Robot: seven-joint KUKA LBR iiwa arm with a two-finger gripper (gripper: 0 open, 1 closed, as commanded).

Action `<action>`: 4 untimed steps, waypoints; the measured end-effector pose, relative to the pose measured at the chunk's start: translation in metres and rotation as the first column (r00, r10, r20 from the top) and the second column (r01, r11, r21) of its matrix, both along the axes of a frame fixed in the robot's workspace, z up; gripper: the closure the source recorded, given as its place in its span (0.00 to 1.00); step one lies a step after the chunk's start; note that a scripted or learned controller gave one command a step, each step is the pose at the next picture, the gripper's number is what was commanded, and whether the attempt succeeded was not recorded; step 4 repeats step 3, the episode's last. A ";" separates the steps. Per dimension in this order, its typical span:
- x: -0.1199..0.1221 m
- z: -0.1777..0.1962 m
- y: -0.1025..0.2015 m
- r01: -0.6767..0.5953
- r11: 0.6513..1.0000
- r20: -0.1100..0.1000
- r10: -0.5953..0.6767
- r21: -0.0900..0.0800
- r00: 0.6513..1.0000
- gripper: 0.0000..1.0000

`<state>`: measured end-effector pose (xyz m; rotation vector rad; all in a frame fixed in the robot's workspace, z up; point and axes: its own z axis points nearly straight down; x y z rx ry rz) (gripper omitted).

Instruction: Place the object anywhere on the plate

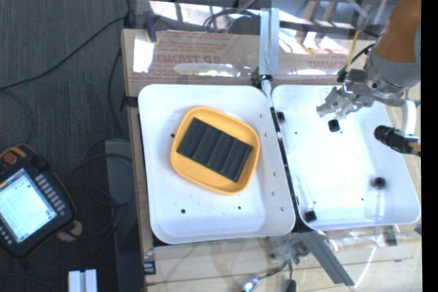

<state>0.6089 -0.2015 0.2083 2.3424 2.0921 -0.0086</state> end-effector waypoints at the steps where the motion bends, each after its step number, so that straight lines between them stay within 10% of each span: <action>1: 0.021 0.015 0.086 -0.235 0.972 0.002 0.235 0.004 0.972 1.00; 2: 0.004 -0.026 0.163 -0.249 0.968 0.000 0.249 0.006 0.968 1.00; 3: 0.004 -0.026 0.163 -0.249 0.969 0.001 0.249 0.006 0.969 0.00; 4: 0.004 -0.026 0.163 -0.249 0.969 0.001 0.249 0.006 0.969 0.00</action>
